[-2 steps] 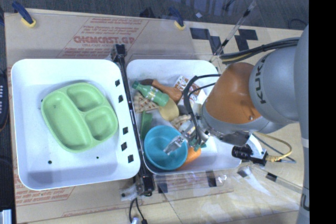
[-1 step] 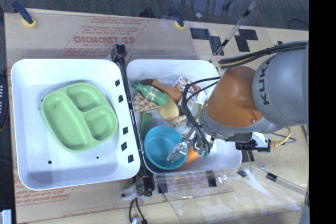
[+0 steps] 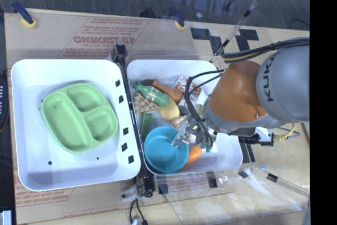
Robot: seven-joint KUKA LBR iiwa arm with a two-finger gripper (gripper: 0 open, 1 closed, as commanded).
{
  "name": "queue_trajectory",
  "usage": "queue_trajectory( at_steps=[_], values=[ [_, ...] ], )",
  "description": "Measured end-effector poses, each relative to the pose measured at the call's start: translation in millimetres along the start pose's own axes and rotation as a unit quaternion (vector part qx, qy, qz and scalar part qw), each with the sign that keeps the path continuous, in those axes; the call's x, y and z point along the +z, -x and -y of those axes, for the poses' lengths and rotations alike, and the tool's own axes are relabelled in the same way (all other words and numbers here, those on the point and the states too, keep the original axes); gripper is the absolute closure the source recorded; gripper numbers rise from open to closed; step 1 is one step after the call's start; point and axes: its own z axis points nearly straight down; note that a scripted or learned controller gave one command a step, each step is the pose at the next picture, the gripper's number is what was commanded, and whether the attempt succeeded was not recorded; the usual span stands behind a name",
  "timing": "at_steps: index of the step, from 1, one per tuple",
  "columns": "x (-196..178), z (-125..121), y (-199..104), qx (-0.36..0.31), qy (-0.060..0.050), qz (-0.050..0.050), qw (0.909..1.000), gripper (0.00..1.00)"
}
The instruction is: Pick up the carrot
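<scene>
Two white bins side by side on the bench. Left bin (image 3: 26,113) holds a green divided tray (image 3: 79,116), lying flat, nothing in its compartments. Right bin (image 3: 231,158) is cluttered: blue bowl (image 3: 164,151) at the near edge, a green-capped bottle (image 3: 150,94) toward the back left, a pale yellow rounded item (image 3: 169,111) just in front of it, a brownish packet (image 3: 185,87) at the back.

The arm (image 3: 263,95) comes in from the right, orange band over the right bin, gripper (image 3: 197,137) down low at the bowl's right rim. The carrot (image 3: 192,154) lies at the near side of the right bin, orange end peeking out just beside the bowl, right under and slightly nearer than the gripper. Gripper looks to be just above or touching it; can't tell which. Fingers are lost in clutter and wiring, so can't tell whether the pincer is open, closed or gripping anything.
</scene>
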Motion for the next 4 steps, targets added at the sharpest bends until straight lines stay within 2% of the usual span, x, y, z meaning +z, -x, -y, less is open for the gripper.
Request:
queue_trajectory(
  at_steps=[1, 2, 3, 4],
  values=[
    [-36, 36, 16, -0.023, -0.001, -0.006, 0.9997, 1.00],
    [-32, 38, 11, -0.024, -0.003, -0.016, 0.9996, 0.00],
    [13, 31, 11, -0.209, 0.001, -0.011, 0.9778, 0.00],
    [8, 45, 28, -0.392, 0.010, 0.002, 0.9198, 0.00]
  ],
)
